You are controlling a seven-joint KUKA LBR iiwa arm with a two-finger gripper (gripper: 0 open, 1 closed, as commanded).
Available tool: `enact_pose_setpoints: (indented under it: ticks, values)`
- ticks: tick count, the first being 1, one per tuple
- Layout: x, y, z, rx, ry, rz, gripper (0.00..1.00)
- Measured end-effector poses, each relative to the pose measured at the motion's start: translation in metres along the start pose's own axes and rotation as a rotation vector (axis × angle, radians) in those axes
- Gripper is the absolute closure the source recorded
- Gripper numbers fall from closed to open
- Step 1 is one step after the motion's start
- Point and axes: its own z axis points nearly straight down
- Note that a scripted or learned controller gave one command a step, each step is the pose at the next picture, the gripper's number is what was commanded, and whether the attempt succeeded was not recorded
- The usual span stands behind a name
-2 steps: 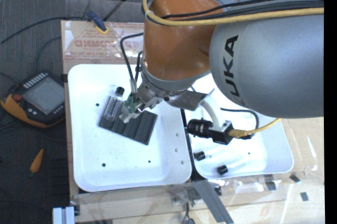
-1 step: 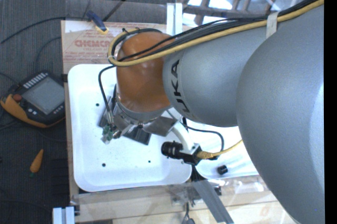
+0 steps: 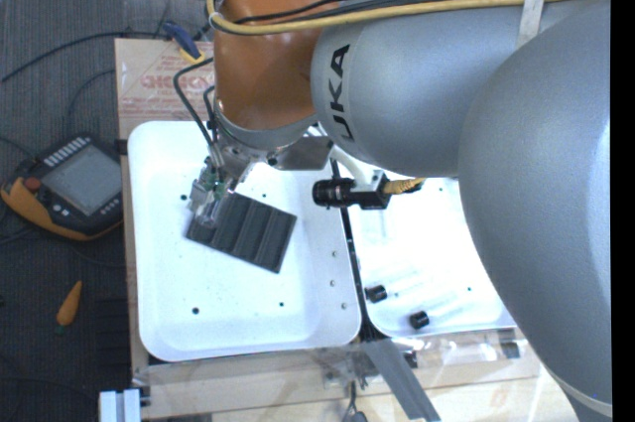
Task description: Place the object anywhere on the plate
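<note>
A dark grey ribbed rectangular plate [image 3: 248, 232] lies tilted in the left white bin [image 3: 169, 311]. My gripper [image 3: 206, 200] hangs below the orange wrist band [image 3: 260, 53], right over the plate's upper left corner. A small greenish piece [image 3: 207, 185] shows at the gripper's tip; whether it is a held object or part of the gripper is unclear. The arm hides the back part of the bin.
The right bin [image 3: 466, 311] holds two small black pieces [image 3: 375, 293] [image 3: 418, 320]. A black knob [image 3: 342, 194] juts from the arm above the wall between the bins. A teach pendant [image 3: 69, 187] lies on the floor to the left.
</note>
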Motion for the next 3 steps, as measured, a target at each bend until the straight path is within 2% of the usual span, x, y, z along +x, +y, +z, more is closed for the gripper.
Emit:
enact_pose_setpoints:
  ticks: [1, 2, 3]
  values:
    - [0.039, -0.021, -0.007, 0.000, 0.002, -0.230, 1.00]
    - [0.061, -0.035, 0.005, 0.000, 0.002, -0.554, 1.00]
    - [0.037, -0.018, -0.148, -0.003, -0.001, -0.499, 1.00]
